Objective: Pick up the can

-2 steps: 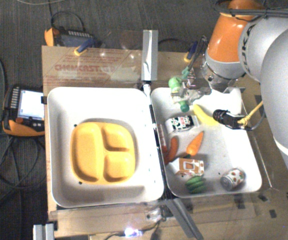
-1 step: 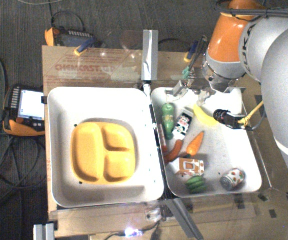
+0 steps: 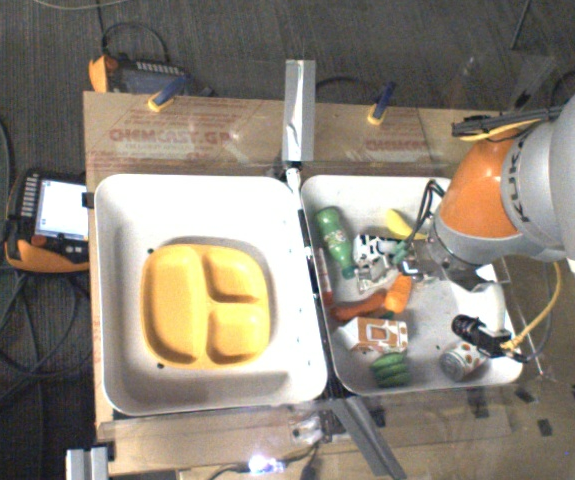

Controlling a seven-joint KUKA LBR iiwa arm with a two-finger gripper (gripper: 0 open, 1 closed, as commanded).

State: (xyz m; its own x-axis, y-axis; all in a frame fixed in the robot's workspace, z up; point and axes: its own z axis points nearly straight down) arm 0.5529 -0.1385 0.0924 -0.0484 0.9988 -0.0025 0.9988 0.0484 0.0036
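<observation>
The can point(image 3: 459, 362) is small and silver-grey with a reddish end. It lies on its side near the front right corner of the right bin point(image 3: 422, 380). My gripper point(image 3: 373, 260) reaches in from the right and hangs low over the middle left of that bin. It is beside a green bottle point(image 3: 331, 236) and just above an orange carrot-shaped piece point(image 3: 379, 303). The can lies well away from the gripper, toward the front right, and nothing touches it.
The right bin also holds a yellow piece point(image 3: 400, 220) at the back, an orange-and-white box point(image 3: 381, 335) and a green ridged item point(image 3: 390, 369) at the front. The left bin point(image 3: 117, 268) holds a yellow divided tray point(image 3: 207, 303).
</observation>
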